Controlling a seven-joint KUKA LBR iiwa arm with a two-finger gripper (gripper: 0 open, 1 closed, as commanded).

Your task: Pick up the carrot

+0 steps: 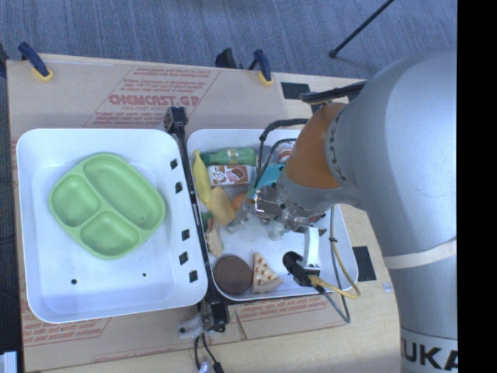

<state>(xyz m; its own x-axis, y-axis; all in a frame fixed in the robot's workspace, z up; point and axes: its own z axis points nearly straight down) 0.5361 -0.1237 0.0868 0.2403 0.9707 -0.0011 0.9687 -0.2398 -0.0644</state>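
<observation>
Reaching down into right bin (342,243), wrist low over the clutter, gripper (250,208) at the left-centre of that bin. Gripper state: cannot tell, mostly hidden under wrist body and orange band. Nothing visibly held.

Carrot (220,206): orange tapered piece, lying in right bin's left half, just beside banana (201,176) and touching or nearly touching it at upper end. Gripper tip close to carrot's right side, looks almost over it; contact or not — cannot tell from this slant.

Other items in right bin: green-and-white packet (231,166) at top, brown round cookie-like disc (232,273) at bottom, pizza-slice toy (264,274) just right of disc, small pale piece (213,243) between carrot and disc. Left bin (31,208) holds green divided plate (107,204), well apart from the action. Both bins on cardboard-covered worktop (93,84).

Step judged: approach/descent for grasp, carrot not lifted yet, still resting in bin. Task early, no pick made.

Next move calls for: centring over carrot's body, aligning across its narrow width, not along its length; closing only on carrot, avoiding banana crowding on the left. Risk judged: tight packing, likely nudging banana or pinching both; bin divider wall near, little room on the left side. Then straight lift.
</observation>
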